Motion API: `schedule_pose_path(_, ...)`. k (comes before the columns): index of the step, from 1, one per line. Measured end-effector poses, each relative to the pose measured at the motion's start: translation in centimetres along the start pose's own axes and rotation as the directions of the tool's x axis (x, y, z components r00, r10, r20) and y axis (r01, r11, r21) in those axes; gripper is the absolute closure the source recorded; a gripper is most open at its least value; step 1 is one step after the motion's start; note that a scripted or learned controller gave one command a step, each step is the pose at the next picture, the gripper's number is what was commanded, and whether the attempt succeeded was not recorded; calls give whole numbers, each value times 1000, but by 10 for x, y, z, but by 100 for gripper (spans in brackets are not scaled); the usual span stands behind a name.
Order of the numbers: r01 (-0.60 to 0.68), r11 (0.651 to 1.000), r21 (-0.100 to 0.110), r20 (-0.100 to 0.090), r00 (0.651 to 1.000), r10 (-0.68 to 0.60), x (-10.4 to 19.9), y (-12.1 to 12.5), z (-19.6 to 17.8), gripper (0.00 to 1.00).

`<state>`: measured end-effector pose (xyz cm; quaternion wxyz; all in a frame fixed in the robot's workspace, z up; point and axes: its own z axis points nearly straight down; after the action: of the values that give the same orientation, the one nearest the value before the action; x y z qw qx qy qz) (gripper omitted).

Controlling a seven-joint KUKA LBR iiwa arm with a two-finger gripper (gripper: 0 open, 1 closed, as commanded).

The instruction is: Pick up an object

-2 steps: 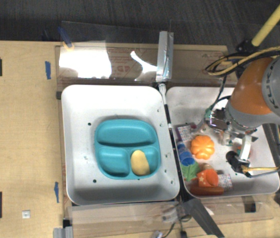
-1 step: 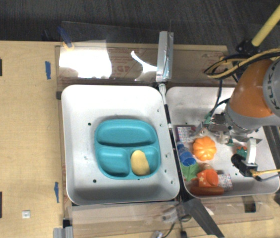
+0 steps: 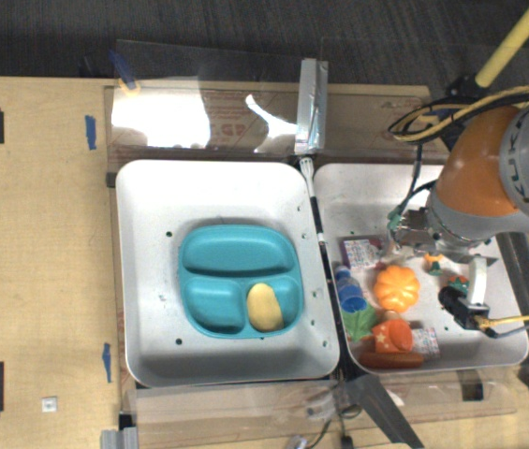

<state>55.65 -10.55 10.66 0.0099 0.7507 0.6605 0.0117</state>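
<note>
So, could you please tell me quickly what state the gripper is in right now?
Gripper: over the right bin, open or shut cannot be told.

White bins [image 3: 142, 251]; teal tray [image 3: 231, 260] with yellow potato [image 3: 264, 307]; orange pumpkin [image 3: 396, 288]; blue bottle [image 3: 349, 293]; grey-orange arm [image 3: 489, 171].

The grey arm [image 3: 526, 171] reaches in from the right, its orange band [image 3: 475, 171] just above the wrist, bent downward so the hand [image 3: 414, 234] points toward the left, low beneath the wrist, its tips too dark to make out.
</note>
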Motion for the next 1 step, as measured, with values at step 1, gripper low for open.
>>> schedule_pose_path(1,0,1000,2,1,1000,0,0,-1,1,0)
